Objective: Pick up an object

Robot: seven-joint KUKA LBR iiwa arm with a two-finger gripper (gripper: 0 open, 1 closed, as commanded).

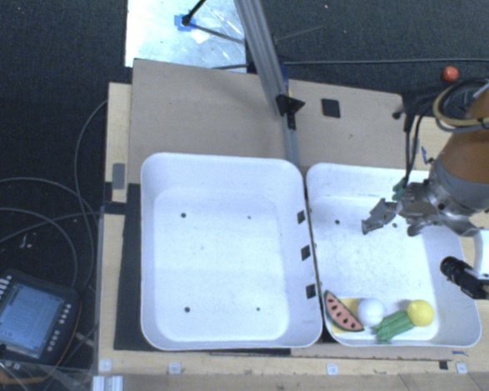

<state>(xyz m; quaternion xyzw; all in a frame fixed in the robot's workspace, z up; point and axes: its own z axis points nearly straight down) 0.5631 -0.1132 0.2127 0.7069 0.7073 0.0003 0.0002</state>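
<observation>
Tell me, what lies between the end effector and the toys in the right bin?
Only bare bin floor separates the end effector from the toys, in the camera view.

Right bin (345, 193) floor lies open; watermelon slice (342, 313), white ball (371, 310), green toy (394, 325), lemon (421, 312) crowd its near wall

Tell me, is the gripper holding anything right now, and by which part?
Nothing is held. The gripper hangs open above the right bin, apart from the toys along its near edge.
</observation>
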